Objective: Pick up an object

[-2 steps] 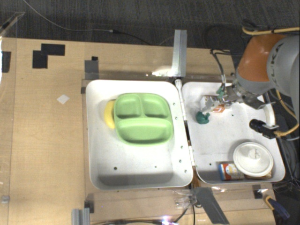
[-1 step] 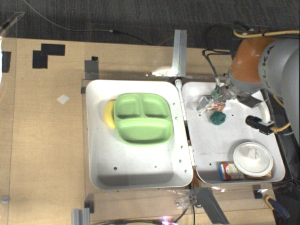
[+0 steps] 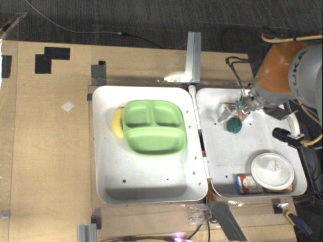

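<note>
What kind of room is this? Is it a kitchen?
Probably a robot lab, not a kitchen: a robot arm reaches over two white bins on a wooden bench, with cables trailing behind.

A pale wooden bench [image 3: 45, 150] fills the scene, and sitting right on it are two shallow white bins side by side, their inner edges touching. The left bin [image 3: 146, 188] takes the middle of the bench, the right bin [image 3: 222, 155] sits at its far right. Black tape patches [image 3: 50, 58] mark the bench's upper left, with a small pale square [image 3: 67, 106] below them.
</note>
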Motion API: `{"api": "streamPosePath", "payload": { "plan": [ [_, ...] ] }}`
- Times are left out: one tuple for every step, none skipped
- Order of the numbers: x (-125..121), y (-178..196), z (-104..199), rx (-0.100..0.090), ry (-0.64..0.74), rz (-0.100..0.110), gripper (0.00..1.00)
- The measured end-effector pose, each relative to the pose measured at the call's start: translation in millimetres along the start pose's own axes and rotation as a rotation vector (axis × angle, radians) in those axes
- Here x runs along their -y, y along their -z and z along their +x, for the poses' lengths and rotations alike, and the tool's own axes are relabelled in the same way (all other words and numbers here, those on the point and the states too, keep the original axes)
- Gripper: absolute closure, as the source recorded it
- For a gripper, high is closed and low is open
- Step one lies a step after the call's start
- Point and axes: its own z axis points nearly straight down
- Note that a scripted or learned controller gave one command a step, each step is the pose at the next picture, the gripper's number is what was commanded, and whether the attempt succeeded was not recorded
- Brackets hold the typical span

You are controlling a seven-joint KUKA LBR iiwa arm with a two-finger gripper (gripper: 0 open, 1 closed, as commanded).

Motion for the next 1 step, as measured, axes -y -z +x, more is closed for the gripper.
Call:
{"api": "streamPosePath", "payload": {
  "plan": [
    [-0.8,16.5,-6.2,0.013,-0.001,-0.004,1.00]
  ]
}}
